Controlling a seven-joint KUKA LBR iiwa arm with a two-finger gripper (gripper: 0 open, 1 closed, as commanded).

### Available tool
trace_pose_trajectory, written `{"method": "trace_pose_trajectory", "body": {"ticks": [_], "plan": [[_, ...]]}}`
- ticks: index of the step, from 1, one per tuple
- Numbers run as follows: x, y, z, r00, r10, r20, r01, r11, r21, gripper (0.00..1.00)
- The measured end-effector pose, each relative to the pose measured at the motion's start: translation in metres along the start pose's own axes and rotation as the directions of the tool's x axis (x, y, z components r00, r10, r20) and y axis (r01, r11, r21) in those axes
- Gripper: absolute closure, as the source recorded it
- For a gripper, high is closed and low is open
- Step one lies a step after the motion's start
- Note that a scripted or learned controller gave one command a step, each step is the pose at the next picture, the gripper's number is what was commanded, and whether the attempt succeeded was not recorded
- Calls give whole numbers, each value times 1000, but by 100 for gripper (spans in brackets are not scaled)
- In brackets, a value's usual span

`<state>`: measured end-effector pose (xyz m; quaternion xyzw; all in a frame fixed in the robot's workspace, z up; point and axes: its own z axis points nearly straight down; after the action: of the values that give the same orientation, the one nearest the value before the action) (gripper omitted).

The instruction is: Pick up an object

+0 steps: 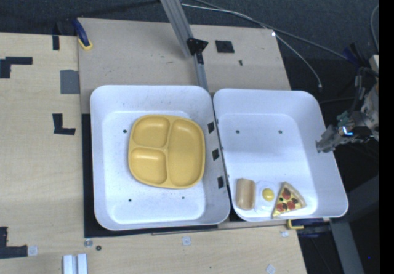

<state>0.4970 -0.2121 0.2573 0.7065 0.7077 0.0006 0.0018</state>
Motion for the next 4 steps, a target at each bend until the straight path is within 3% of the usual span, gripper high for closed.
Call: {"method": "trace_pose_trajectory", "body": {"ticks": [4], "plan": [[205,89,10,1000,-4,-2,4,1000,4,100]]}}
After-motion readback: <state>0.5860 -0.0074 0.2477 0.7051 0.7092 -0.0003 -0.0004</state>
